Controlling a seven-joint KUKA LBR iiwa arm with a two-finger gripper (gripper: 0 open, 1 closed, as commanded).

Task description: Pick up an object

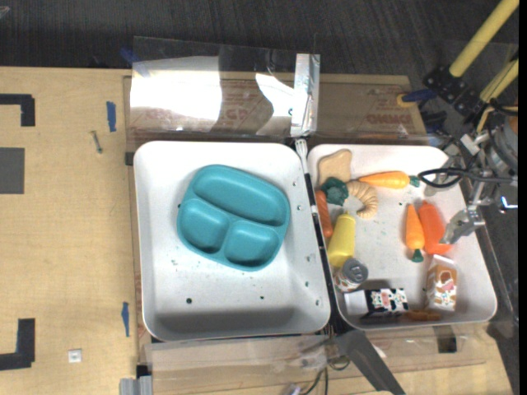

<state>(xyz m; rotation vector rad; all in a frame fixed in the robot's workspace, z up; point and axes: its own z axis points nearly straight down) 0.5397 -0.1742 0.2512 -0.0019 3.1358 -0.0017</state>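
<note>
**Two white bins seen from above, toys crowded in the right one**

Camera view, looking down at a slant: two shallow white bins sit side by side on a wooden bench.

The left bin (165, 303) holds one thing, a teal divided plate (234, 216) with three compartments, lying a little toward twelve o'clock of the bin's middle.

The right bin (482, 299) holds many small toys. At its twelve o'clock edge a tan bread-like piece (333, 164) lies beside a long orange carrot (385, 179). Just below them are a dark green piece (335, 192) and a beige ridged shell-like piece (363, 197). Along the nine o'clock wall are a thin orange-red stick (324, 215), a yellow bottle (342, 237) and a grey-capped jar (352, 271). At six o'clock lies a black-and-white carton (385, 300). Toward three o'clock two short carrots (422, 227) lie touching, and a small juice box (443, 286) stands at five o'clock.

The gripper (463, 225) hangs at the bin's three o'clock side, just beside the two short carrots and above the juice box. Nothing is seen between its fingers; whether they are spread or closed cannot be told.
</note>
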